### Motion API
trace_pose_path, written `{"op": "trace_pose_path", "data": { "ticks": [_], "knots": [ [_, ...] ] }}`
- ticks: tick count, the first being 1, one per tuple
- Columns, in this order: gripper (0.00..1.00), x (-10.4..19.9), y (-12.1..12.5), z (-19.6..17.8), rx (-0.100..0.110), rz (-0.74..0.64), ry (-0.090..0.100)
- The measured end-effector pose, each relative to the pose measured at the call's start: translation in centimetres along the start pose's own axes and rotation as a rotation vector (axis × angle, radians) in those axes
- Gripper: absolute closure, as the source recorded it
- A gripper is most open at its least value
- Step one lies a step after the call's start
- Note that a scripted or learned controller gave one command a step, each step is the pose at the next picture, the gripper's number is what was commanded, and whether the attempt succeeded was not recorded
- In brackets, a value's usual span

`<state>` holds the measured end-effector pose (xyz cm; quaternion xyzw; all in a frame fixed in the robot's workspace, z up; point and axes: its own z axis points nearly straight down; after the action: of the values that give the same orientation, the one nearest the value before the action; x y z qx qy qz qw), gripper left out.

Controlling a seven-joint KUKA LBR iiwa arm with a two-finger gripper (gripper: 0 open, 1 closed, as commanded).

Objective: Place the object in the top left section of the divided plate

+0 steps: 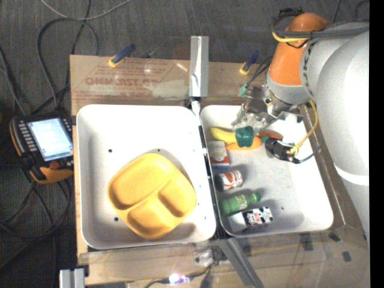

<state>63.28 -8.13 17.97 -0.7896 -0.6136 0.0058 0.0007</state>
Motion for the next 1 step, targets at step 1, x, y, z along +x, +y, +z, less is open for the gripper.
{"op": "trace_pose_path", "data": {
  "ticks": [1],
  "knots": [
    [1.0, -2.29, 3.25, 3.21, 0.0, -0.008, 0.0]
  ]
}}
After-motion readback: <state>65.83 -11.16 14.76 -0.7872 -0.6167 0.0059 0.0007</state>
